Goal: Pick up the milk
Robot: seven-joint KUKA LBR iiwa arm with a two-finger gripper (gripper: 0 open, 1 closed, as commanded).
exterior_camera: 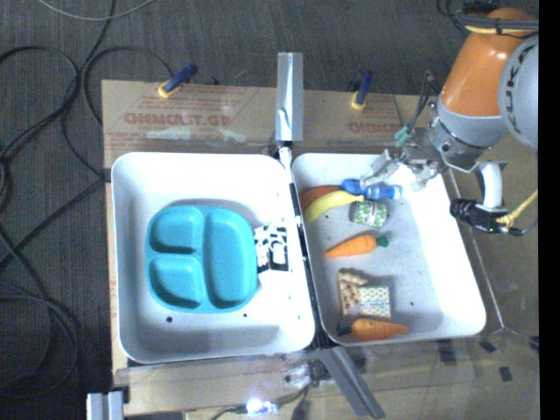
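Fixed above the bench, looking down at a slant, far enough off to take in both white bins whole: left bin [131, 261], right bin [455, 278], side by side across the middle. Bench's far edge toward the top, with the cardboard backing [201, 121] and its clamps there (dark floor and loose cables beyond). Near edge toward the bottom, cut off just under the bins. Arm [490, 77] entering from the upper right corner, only its wrist end inside the picture. One view, so no overlap with another.
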